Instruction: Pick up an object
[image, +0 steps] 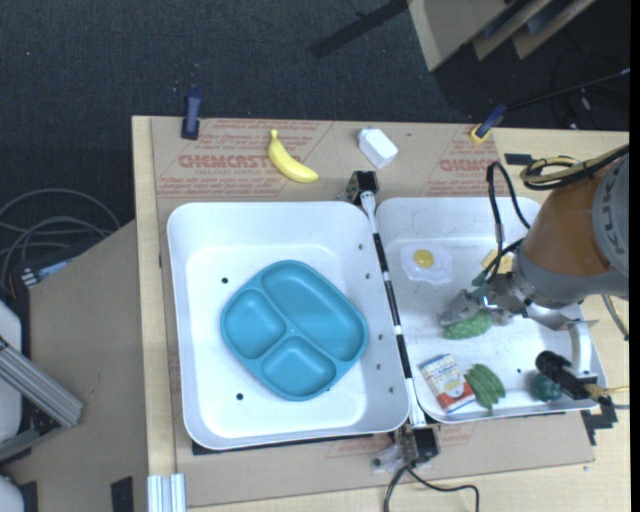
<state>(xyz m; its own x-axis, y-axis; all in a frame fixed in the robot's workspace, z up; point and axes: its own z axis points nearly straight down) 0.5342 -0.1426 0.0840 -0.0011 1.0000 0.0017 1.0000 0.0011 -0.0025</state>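
The gripper (478, 305) reaches into the right bin (440, 222), low over a green vegetable (467, 325) lying mid-bin; whether it grasps it, I cannot tell. Nearby lie a fried egg (424, 262), a small carton (447, 382) and a second green piece (486, 384). The left bin (200, 225) holds 1 blue divided plate (291, 328)

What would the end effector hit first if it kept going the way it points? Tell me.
Most likely the green pickle-like item directly at the end effector tip in the right bin. Depth is unclear from this slanted view, so contact may already exist.
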